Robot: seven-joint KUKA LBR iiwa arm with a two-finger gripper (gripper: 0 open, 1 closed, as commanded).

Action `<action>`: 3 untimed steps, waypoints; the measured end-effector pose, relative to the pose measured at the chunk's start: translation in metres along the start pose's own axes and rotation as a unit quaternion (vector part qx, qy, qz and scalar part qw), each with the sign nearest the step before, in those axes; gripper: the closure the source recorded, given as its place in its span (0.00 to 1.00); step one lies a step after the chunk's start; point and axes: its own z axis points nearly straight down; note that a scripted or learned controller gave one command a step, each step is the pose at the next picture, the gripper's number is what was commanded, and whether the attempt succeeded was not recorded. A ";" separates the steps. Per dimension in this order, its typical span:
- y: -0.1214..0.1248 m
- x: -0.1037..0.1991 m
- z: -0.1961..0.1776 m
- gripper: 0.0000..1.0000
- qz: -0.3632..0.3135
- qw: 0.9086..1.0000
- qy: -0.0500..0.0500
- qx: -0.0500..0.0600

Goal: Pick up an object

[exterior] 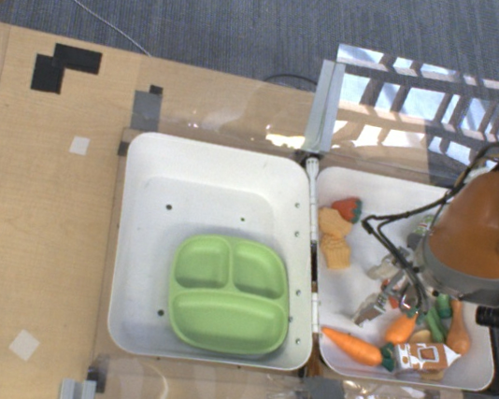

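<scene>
Camera view: toys crowd my bin's right end

My gripper (387,297) hangs over bare floor in the right bin (337,355); whether it grips I cannot tell. Below it lies a carrot (353,346), by the near rim. Left bin (154,178) holds a green plate (229,293), open room behind.

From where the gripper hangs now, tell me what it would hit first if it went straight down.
Most likely the small orange carrot piece just under the gripper, or the bare floor of the right bin beside it. Depth is hard to judge from this slanted view.
</scene>
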 end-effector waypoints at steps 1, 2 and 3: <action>0.007 0.043 -0.001 0.00 0.019 1.000 -0.003 0.000; 0.067 -0.065 0.002 0.00 -0.015 1.000 0.007 0.002; -0.020 -0.032 0.001 0.00 0.012 1.000 0.001 0.003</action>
